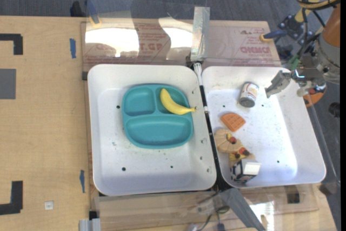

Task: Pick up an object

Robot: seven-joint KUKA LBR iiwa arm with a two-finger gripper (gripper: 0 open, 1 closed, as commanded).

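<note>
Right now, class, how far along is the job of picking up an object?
Done: nothing is lifted yet. In hand: the gripper hovers over the right bin, close to the small can, carrying nothing. Left: close on an object, perhaps the can, and lift it. The waffle and banana lie untouched.

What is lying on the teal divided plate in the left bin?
A yellow banana lies on the teal divided plate, across its upper right compartment and reaching the rim. The plate's other compartments look bare. What lies beneath the plate is covered.
</note>
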